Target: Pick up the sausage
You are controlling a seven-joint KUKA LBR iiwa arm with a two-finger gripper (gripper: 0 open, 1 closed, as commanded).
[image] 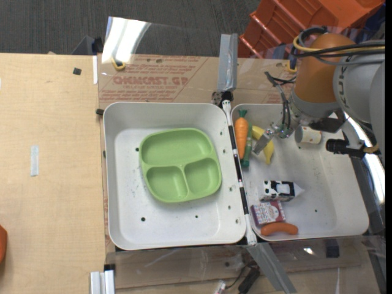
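Note:
The sausage [279, 228] is a short orange-red piece lying flat at the front edge of the right bin [331, 192], just below a purple packet [267, 213]. My gripper [267, 141] hangs low at the back of that bin, over a yellow food piece [268, 153] and well behind the sausage. Nothing can be seen held in it. The grey arm with its orange band [318, 66] comes in from the upper right.
A carrot [241, 136] lies against the right bin's left wall. A black-and-white carton [278, 190] sits mid-bin. The left bin [122, 213] holds a green divided plate [180, 164]. Orange crates [306, 11] stand behind the bench.

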